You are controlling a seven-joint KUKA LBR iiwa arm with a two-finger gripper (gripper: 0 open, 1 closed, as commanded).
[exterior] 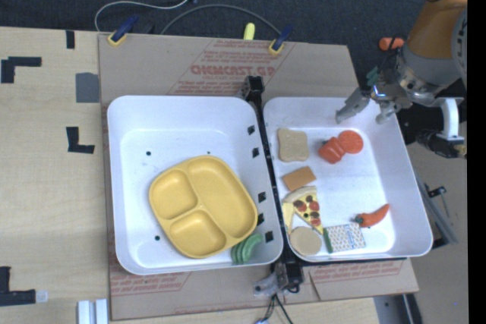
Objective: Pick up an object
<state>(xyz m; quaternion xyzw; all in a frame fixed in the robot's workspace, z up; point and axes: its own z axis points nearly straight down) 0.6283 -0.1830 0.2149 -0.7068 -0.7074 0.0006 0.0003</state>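
My gripper (362,114) hangs over the far edge of the right bin (406,186), open, with nothing between its fingers. Its two grey fingers (351,107) point down and left. Just below it lies a red tomato piece (340,147). To the left of that is a toast slice (292,144). Further toward the front lie an orange cracker (298,178), a pizza slice (305,209), a round cookie (306,240), a checkered packet (348,237) and a red chili (373,216).
The left bin (133,125) holds a yellow divided plate (201,205) and a green item (247,248) at its front right corner. A black divider (260,155) runs between the bins. Clamps and a cable sit at the cardboard's far edge.
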